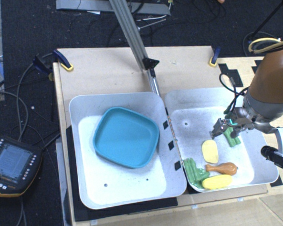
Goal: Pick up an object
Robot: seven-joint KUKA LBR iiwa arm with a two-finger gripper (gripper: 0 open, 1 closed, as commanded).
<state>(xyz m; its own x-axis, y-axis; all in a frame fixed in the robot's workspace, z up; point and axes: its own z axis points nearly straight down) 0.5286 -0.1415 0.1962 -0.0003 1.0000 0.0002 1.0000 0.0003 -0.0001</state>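
Over right bin (179, 103) | gripper (224, 128) hangs above bin floor, finger state cannot be told | pale yellow oval piece (210, 152) lies just below-left of gripper, long axis toward bench front | toy drumstick (222, 167) beyond it | judged nearest pick

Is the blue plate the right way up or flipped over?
Right way up. The blue plate lies flat in the left bin, and its raised rim runs around a sunken middle that faces the camera.
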